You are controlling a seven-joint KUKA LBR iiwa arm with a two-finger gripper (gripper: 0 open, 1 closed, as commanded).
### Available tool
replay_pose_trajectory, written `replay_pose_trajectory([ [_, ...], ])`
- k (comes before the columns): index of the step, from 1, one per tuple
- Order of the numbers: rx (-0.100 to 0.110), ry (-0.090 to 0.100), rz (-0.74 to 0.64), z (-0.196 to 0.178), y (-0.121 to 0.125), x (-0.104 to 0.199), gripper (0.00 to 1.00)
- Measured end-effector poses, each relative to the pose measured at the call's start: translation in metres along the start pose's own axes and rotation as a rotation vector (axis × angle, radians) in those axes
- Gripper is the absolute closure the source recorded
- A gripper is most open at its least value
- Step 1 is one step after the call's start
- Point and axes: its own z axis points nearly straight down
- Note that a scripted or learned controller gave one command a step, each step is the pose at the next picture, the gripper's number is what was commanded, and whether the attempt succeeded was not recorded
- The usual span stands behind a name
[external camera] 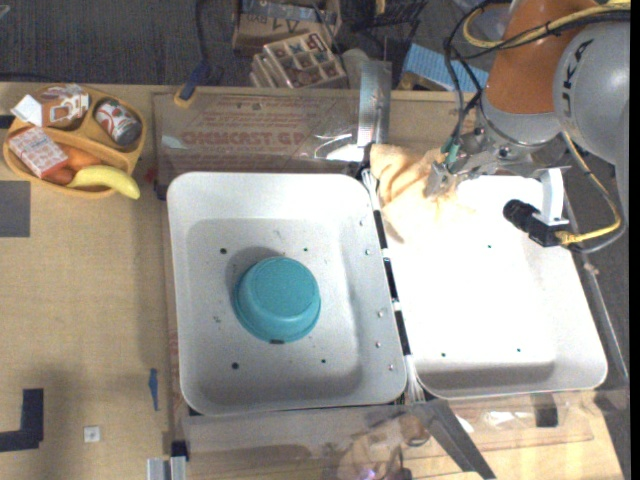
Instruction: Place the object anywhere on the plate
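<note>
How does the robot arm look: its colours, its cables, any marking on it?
The arm is smooth, rounded and grey, with a broad orange band above the wrist. Part of dark lettering shows on the grey shell. Black and yellow cables loop around the band. The gripper is small and metallic.

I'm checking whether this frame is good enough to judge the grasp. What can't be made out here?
- Pincer: from the camera above, too small and blurred, against the yellow cloth, to tell whether it grips anything.
- Yellow cloth: washed out against the bright right bin; its outline is unclear.
- Arm: cut off by the top and right edges.
- Teal plate in the left bin: plate or upturned bowl, hard to tell.
</note>
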Motion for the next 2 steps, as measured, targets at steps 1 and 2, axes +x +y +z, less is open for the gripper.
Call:
replay_pose_trajectory([
  [1, -0.002, 0.000, 0.000, -0.040, 0.001, -0.001, 1.00],
  [2, 0.000, 0.003, -0.399, -0.031, -0.004, 0.051, 1.00],
])
